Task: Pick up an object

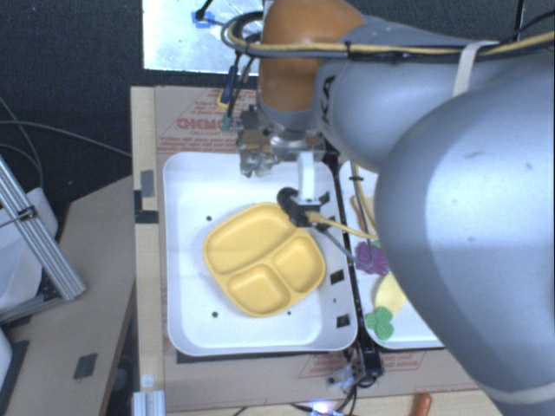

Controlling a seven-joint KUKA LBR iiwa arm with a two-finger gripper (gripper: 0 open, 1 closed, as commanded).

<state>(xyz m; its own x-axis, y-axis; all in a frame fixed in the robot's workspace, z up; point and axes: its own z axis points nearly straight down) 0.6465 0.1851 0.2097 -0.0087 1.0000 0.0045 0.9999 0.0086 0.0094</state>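
Arm (451,189) covers right bin (408,344) — purple toy (373,257) shows.

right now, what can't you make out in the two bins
Right bin: mostly hidden under the arm, camera view.
Purple item and pale yellow item: partly covered by the arm, too little shows to name them.
Green item: small, its kind unclear.
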